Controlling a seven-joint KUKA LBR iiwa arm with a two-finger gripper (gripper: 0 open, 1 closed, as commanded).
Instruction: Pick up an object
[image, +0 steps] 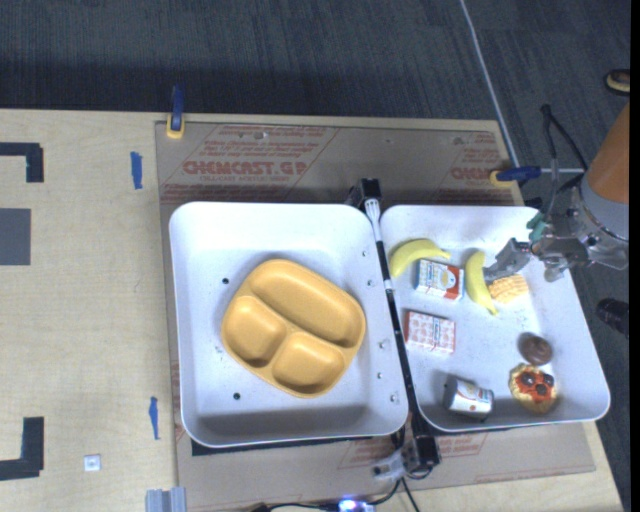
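The corn (509, 289), a yellow toy cob, looked the likeliest target, since it lay just below the gripper in the upper part of the right bin. Going left to right, the left bin (190, 300) held 1 yellow divided tray (291, 325) with 3 compartments. The right bin (590, 390) held the rest: a banana (412, 253) at its upper left, a small carton (437, 279) just beside it, a flat red-and-white packet (429, 332) below, and a tipped can (467, 397) near the front wall. A second banana (477, 281) touched the corn's left side. A brown round piece (537, 348) and an orange-red piece (532, 388) sat further right.

The gripper (512, 255) hung near the corn's upper edge, reaching in from the right; whether its fingers were spread or closed could not be told, and nothing was visibly held. The step appeared to be the approach before a grasp. The next move would call for descending squarely over the cob and clearing the banana beside it. The corn's long axis seemed to run roughly left to right, though the arm blurred its outline.
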